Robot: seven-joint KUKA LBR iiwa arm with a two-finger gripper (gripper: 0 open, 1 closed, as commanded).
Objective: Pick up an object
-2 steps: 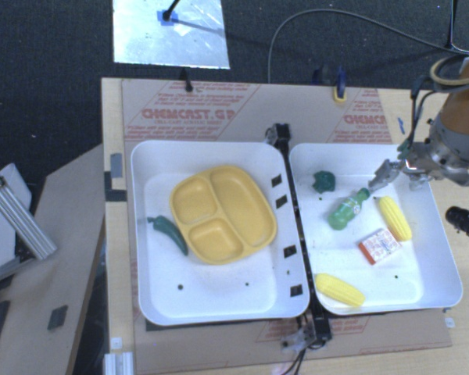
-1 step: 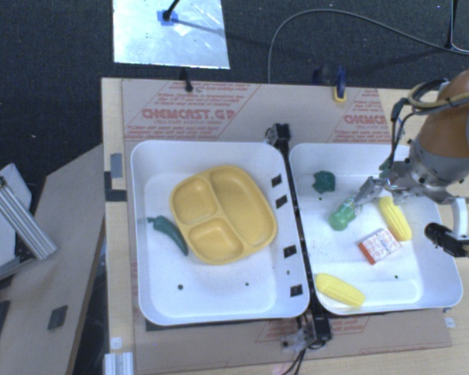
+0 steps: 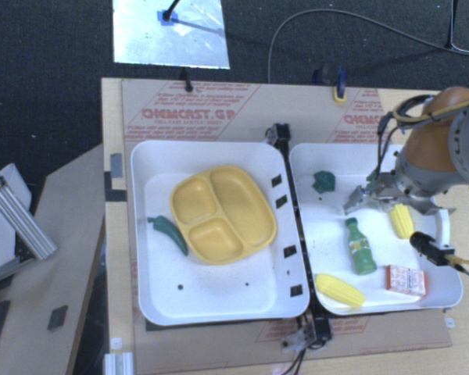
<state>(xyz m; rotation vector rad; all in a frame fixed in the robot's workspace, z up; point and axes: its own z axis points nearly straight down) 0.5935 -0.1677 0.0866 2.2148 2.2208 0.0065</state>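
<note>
While two white bins (image 3: 219, 307) sit on brown board (image 3: 219, 108), the claw's (image 3: 373, 198) state cannot be told.

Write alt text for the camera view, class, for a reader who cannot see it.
A grey robot arm reaches from the right into the right bin, which holds a green bottle, two yellow corn cobs, a small green item and a red-and-white box. The left bin holds a yellow divided plate and a green pepper.
</note>
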